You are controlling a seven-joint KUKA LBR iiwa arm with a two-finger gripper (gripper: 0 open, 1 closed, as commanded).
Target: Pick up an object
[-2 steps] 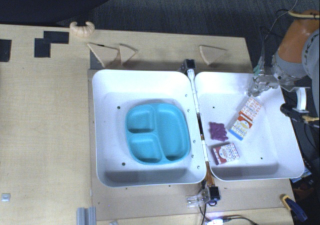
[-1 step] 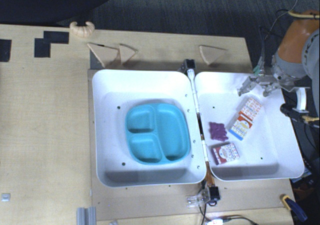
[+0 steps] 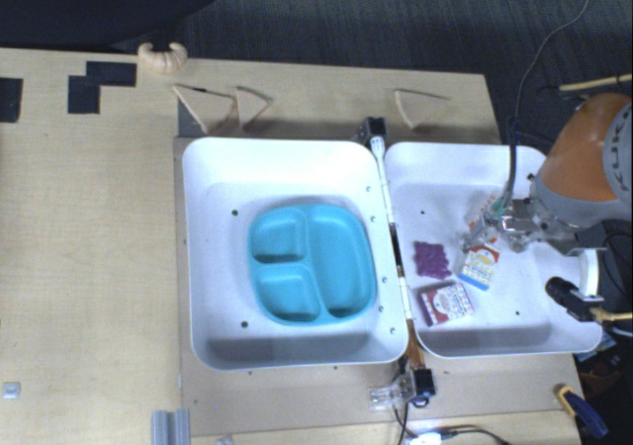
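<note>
My gripper (image 3: pixel 488 223) reaches in from the right over the middle of the right bin (image 3: pixel 514 339). Just below it lies a small white packet with red and blue print (image 3: pixel 480 266). A purple lumpy piece (image 3: pixel 430 257) rests to the left of that packet. A flat dark red and white packet (image 3: pixel 445 303) lies nearer the bin's front. Nothing shows between the gripper's tips. The grey wrist with its orange band (image 3: pixel 584 161) hangs over the bin's right side.
The left bin (image 3: pixel 213 235) holds a light blue divided plate (image 3: pixel 312 260). A ridge (image 3: pixel 391 235) separates the two bins. Wooden bench surface surrounds them.
</note>
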